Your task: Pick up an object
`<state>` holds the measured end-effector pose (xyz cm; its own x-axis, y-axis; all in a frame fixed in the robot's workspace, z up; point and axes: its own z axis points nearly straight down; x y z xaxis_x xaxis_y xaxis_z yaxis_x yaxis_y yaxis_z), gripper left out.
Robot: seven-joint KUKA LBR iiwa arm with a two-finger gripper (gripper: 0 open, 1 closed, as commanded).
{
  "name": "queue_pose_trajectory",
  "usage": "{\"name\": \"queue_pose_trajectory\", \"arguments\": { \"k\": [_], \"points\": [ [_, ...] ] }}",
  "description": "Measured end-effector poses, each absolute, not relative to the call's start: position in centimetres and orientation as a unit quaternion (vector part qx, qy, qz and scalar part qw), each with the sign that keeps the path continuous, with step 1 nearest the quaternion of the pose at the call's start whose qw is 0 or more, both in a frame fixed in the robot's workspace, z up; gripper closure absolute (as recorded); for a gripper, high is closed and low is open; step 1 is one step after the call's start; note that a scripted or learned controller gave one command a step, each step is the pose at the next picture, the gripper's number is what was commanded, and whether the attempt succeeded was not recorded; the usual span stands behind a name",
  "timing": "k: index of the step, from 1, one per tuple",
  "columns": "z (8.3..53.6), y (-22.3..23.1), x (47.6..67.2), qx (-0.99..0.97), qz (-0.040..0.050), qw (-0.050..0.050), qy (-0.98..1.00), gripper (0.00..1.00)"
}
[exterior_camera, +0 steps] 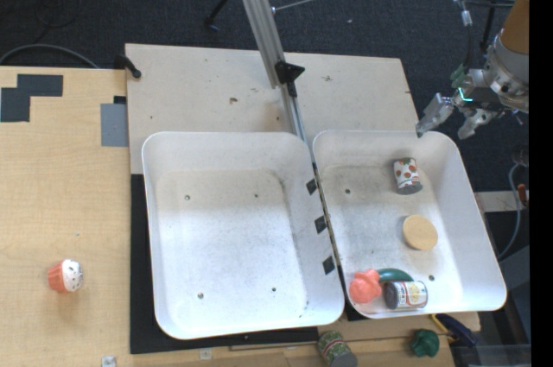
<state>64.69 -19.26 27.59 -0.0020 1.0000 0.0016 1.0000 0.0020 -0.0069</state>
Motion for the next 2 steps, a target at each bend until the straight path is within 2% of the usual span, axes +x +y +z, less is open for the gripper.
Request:
{"name": "queue_pose_trajectory", "arguments": {
  "k": [1, 2],
  "points": [
    [27.9, -19.2, 64.8, -0.706, 0.0010, 0.001, -0.708, 0.00],
    [22.1, -18.2, 64.4, -0.706, 0.0018, 0.003, -0.708, 0.00]
  ]
}}
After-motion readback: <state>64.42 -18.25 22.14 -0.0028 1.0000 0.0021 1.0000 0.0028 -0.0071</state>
